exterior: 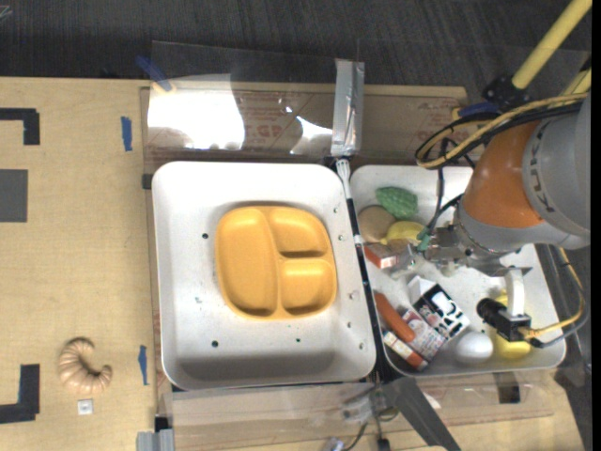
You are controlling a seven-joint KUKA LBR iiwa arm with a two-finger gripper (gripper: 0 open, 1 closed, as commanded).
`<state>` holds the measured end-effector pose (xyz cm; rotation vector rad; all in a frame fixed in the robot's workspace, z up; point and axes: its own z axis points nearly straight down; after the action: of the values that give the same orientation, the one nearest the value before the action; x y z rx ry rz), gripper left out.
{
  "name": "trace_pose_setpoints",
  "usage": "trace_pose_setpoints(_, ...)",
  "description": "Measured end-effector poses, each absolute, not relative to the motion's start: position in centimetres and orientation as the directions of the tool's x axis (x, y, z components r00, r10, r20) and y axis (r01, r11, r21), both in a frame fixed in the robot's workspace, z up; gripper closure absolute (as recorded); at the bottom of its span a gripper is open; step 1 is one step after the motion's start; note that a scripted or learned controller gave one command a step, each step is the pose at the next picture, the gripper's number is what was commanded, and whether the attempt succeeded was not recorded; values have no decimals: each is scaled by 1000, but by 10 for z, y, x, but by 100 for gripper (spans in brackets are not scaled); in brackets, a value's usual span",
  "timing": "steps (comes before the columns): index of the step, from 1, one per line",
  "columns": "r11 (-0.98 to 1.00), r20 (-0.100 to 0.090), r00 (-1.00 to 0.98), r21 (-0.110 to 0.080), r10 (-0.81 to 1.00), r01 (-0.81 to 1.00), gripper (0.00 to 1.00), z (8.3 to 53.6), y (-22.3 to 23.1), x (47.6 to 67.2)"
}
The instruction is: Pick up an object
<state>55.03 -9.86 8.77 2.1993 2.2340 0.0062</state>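
The right bin [549, 294] holds several small things. A green lumpy item [397, 199] lies at its far left, with a tan round item [374, 222] and a yellow item [406, 232] just in front of it. My gripper [424, 248] hangs low over the bin's left half, right beside the yellow item and a red-and-white item [380, 255]. Nearer the front lie an orange-red stick [392, 319], a black-and-white box [439, 313], a white egg-shaped item [474, 347] and a yellow piece [513, 349]. Nothing is visibly lifted.
The left bin [178, 252] carries a yellow divided plate [277, 258]. A tan curled object [84, 365] lies on the bench at the front left, outside the bins. A clear plastic sheet [244, 120] and a silver taped post [347, 111] stand behind the bins.
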Motion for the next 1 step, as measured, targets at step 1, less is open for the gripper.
trace_pose_setpoints(1, -101, -3, 101, 4, 995, 995, 0, 87, -149, 480)
